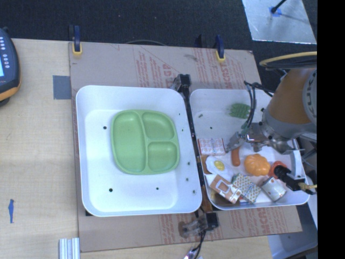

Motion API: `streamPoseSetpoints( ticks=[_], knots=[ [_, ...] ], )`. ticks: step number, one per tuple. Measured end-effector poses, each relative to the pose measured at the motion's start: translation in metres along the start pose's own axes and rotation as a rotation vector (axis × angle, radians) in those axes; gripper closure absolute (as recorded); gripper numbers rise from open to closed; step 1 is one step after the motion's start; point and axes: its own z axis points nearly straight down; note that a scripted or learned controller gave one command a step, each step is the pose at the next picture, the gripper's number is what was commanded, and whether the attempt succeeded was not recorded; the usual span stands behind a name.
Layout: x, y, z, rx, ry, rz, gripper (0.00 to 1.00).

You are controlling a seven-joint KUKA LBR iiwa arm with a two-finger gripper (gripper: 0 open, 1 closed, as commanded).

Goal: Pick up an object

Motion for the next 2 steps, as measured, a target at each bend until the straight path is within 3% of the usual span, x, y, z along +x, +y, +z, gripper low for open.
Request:
streamPoseSetpoints(
  ticks=[1, 2],
  knots=[
    [-0.001, 0.002, -0.011, -0.003, -0.001, -0.002, 1.00],
    [0.064, 0.055, -0.106, -0.014, 0.000, -0.005, 1.00]
  ],
)
